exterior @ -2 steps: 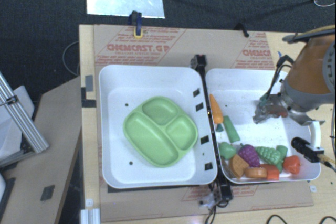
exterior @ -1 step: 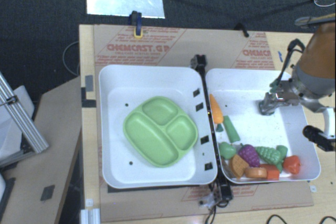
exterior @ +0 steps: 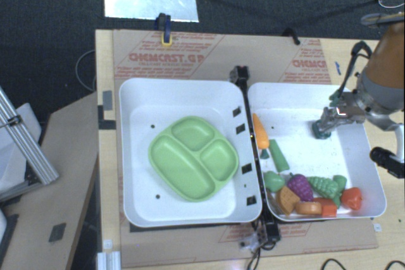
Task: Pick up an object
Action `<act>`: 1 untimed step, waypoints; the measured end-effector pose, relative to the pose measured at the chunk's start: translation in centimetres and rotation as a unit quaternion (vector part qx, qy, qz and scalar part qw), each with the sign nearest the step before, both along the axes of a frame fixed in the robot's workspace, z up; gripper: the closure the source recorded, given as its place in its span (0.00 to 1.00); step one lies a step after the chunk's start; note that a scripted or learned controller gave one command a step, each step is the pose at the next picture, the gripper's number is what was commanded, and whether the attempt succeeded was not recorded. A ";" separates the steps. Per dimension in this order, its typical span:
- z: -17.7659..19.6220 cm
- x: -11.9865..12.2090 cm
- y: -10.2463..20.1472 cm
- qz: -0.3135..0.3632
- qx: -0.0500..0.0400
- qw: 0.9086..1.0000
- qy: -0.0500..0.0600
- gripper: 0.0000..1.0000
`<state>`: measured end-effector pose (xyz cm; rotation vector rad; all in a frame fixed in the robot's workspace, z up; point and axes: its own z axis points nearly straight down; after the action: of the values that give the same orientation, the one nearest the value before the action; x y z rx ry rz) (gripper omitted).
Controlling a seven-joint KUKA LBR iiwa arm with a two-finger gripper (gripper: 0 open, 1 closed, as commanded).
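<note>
Overhead slanted view of the counter (exterior: pixel 209 50), which carries two shallow white bins side by side. We begin with the left bin (exterior: pixel 136 104), which holds a pale green divided plate (exterior: pixel 193 158) lying flat near its middle, its three compartments bare. The right bin (exterior: pixel 297 101) holds the candidate objects for the pick, all toy foods gathered along its near edge and its left wall: an orange carrot (exterior: pixel 259 130) lies against the left wall, a green piece (exterior: pixel 280 157) sits just below it, and a cluster follows along the near edge, including a purple bunch of grapes (exterior: pixel 300 186), a green ridged piece (exterior: pixel 327 186) and a red-orange piece (exterior: pixel 352 198). The arm (exterior: pixel 385 76) reaches in from the right, and the gripper (exterior: pixel 323 129) hangs low over a bare patch of the right bin's floor, well apart from the cluster. From this angle we cannot tell whether the gripper is open or closed, and we see no object in it. We judge the task to be at an early stage: no toy appears lifted, every piece rests in the bin, and what is left is to bring the gripper over one piece, close on it and raise it clear.
</note>
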<state>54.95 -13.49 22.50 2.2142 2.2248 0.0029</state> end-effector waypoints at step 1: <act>0.0 3.2 4.2 0.002 0.000 1.000 -0.001 1.00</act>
<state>58.10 -9.30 22.47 2.2103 2.2281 0.0051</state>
